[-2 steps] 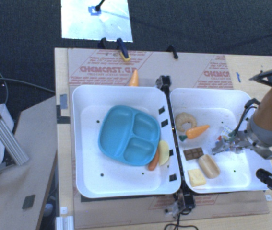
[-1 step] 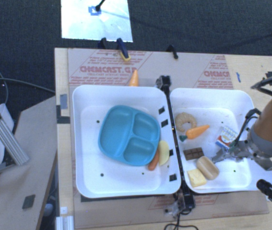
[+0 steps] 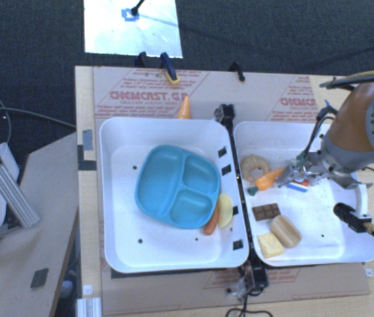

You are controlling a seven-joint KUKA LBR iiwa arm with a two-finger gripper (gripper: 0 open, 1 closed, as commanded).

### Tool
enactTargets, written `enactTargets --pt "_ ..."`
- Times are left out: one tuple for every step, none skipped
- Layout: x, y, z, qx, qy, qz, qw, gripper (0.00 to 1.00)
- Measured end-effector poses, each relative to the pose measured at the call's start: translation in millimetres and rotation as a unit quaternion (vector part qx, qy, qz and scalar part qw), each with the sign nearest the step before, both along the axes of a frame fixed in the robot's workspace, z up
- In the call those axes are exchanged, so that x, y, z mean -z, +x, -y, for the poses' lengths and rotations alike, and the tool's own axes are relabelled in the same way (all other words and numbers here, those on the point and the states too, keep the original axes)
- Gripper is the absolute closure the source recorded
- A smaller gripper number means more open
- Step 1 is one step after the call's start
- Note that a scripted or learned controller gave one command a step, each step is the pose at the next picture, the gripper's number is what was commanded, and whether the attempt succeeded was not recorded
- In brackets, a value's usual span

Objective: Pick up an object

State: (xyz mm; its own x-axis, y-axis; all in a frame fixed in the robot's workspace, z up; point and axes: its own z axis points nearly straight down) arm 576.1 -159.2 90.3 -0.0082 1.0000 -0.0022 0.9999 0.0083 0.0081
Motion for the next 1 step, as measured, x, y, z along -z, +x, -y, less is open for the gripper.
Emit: enactTargets --pt "6.5 -93.6 4.4 0.005 0.0021 -0.006 1.0 0.0"
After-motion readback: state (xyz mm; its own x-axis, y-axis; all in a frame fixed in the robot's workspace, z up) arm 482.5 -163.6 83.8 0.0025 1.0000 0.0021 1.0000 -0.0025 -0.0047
